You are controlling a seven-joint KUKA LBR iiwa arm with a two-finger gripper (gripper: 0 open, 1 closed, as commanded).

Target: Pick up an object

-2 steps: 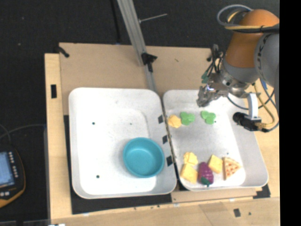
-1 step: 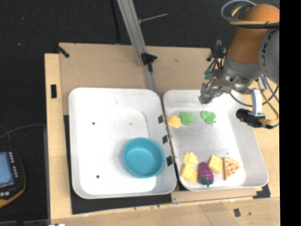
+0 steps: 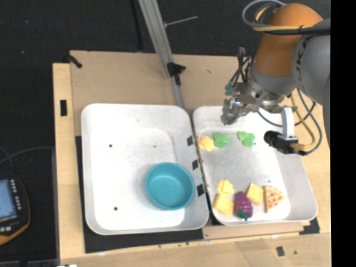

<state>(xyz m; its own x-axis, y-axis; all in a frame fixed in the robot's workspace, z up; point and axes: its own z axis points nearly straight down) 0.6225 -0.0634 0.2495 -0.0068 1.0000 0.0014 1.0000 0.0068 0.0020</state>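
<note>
A handheld control unit (image 3: pixel 11 204) with a lit screen lies at the far left, off the bench. The wooden bench (image 3: pixel 111 77) carries two shallow white bins side by side. A grey metal strut (image 3: pixel 158 43) runs at a slant from the top of the view down to the junction between the bins.

The left bin (image 3: pixel 105 127) contains one blue bowl (image 3: pixel 169 185), upright, near its lower right corner.

The right bin (image 3: pixel 295 177) contains several small toy food pieces. In its upper part, a yellow piece (image 3: pixel 206 143) lies beside the left wall, touching a green piece (image 3: pixel 221 140). A second green piece (image 3: pixel 246 138) lies apart, further right. Along the lower wall sits a cluster: two yellow blocks (image 3: pixel 224 196) stacked one behind the other, a purple grape cluster (image 3: pixel 243 204) touching them, a yellow cheese wedge (image 3: pixel 255 193) just beside it, and a pizza slice (image 3: pixel 272 197) at the right end.

The gripper (image 3: pixel 231 115) hangs over the upper edge of the right bin, above the green pieces and not touching them. Whether it is spread or pressed together cannot be determined; nothing is visible in it. The grey arm with its orange band (image 3: pixel 283 38) enters from the upper right, with cables looped around the wrist.
</note>
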